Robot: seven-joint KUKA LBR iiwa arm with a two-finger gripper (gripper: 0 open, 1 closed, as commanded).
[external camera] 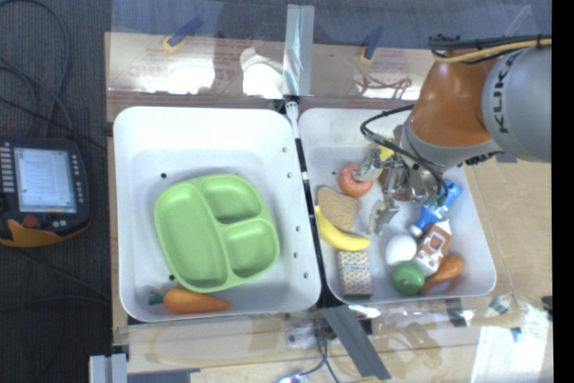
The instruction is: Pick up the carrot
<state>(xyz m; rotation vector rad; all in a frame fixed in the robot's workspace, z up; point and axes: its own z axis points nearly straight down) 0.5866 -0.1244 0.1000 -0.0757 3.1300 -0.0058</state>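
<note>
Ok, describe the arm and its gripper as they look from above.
The arm is grey with a broad orange band above the wrist and black KUKA lettering on the grey shell. Black cables loop around the wrist. The gripper is bare silvery metal with thin fingers.

Carrot (190,302) tight beside green plate (216,230)

Orange carrot (190,302), flat, left bin's front edge

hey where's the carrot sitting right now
The carrot lies in the left bin, at its near left corner, just below the green divided plate. The gripper is over the right bin.
</note>
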